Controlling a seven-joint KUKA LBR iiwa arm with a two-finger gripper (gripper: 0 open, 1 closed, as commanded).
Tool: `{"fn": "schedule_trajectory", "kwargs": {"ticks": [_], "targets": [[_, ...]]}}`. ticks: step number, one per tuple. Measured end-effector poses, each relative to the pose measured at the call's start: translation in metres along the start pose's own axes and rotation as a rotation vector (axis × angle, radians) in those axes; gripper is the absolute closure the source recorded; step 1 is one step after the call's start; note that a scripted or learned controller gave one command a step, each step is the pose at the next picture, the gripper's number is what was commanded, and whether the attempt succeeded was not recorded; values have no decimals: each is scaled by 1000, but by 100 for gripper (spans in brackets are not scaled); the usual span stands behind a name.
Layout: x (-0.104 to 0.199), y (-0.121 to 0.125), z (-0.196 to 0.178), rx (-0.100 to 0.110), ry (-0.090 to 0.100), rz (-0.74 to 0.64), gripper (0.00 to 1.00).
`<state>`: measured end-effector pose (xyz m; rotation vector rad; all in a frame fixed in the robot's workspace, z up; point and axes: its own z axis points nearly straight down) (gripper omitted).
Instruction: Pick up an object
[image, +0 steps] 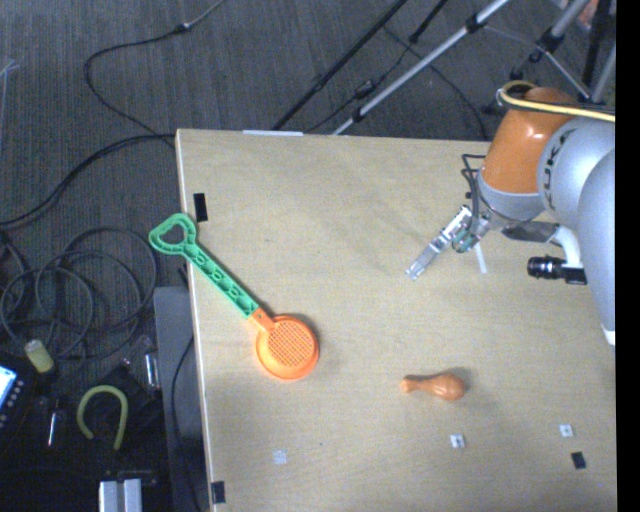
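Note:
A sieve toy with a green handle (215, 270) and a round orange mesh head (286, 347) lies on the tan bench top (350, 190) at the left. A small orange gourd-shaped object (436, 385) lies nearer the front, to the right of the middle. My gripper (446, 268) hangs at the right, above and behind the gourd, well apart from both objects. Its two thin fingers (428, 258) are spread, so it is open with nothing between them. The orange band (520, 150) and grey arm rise behind it.
Small dark and white markers (457, 440) dot the bench's front right. Off the bench's left edge, cables (60, 290) and a green U-shaped item (100, 410) lie on the carpet. Tripod legs (430, 55) stand behind the bench.

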<state>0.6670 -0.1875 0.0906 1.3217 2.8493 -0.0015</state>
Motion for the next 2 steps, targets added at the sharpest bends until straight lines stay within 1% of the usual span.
{"fn": "schedule_trajectory", "kwargs": {"ticks": [1, 2], "targets": [[0, 1, -10, -2, -2, -1, 100], [62, 44, -98, -4, 0, -44, 100]]}}
